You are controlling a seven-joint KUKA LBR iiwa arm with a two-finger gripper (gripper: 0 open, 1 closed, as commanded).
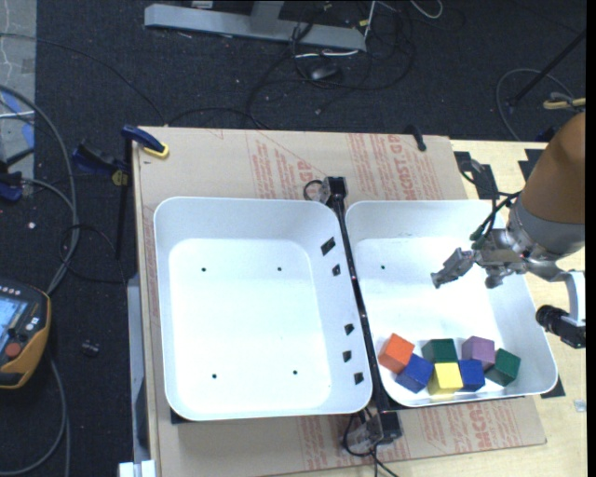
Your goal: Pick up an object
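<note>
My end effector (452, 268) over the right bin (410, 252), whether spread or pressed together I cannot tell, well apart from the coloured blocks (449, 363) along its near wall

From my remote seat this reads as a robotics lab, not a home or shop. The table (242, 168) is a bare board with red print across it, clamped at its far left corner by a yellow-handled clamp (147, 142). Two white bins (177, 224) sit side by side on it, joined along the middle by black clips (349, 328). Loose black cables (74, 233) trail over the dark speckled floor (233, 84), and a yellow-and-black handheld controller (17, 333) lies at the left edge. A grey metal bracket (251, 26) with more wiring lies beyond the table, and the grey arm (545, 219) with its orange band leans in from the right.
</note>
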